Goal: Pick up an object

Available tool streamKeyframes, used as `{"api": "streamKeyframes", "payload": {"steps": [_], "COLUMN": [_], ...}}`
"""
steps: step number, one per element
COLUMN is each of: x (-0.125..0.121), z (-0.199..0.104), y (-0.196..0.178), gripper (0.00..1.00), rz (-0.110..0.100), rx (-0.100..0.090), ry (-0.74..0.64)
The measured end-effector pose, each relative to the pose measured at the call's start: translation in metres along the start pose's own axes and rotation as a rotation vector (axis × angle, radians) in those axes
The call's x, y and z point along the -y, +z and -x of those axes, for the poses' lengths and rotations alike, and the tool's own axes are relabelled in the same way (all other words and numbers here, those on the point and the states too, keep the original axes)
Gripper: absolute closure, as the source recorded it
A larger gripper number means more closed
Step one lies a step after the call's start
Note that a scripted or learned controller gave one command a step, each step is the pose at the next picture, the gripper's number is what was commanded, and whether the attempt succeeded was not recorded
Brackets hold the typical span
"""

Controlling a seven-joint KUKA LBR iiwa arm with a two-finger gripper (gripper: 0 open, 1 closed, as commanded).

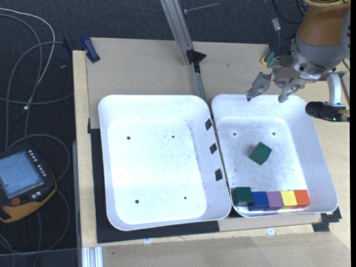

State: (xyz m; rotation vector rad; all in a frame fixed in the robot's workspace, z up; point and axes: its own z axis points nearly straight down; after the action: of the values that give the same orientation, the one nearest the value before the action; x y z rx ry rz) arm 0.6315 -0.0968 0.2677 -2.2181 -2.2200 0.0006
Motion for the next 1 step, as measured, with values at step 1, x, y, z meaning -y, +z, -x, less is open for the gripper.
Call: {"api": "streamKeyframes", "payload": {"steps": [1], "x": [-0.0307], "z": [0.0205], "y": [0.1071], "gripper": [0.0], "rz": [-0.005], "rx": [0.001], "ry": [0.001]}}
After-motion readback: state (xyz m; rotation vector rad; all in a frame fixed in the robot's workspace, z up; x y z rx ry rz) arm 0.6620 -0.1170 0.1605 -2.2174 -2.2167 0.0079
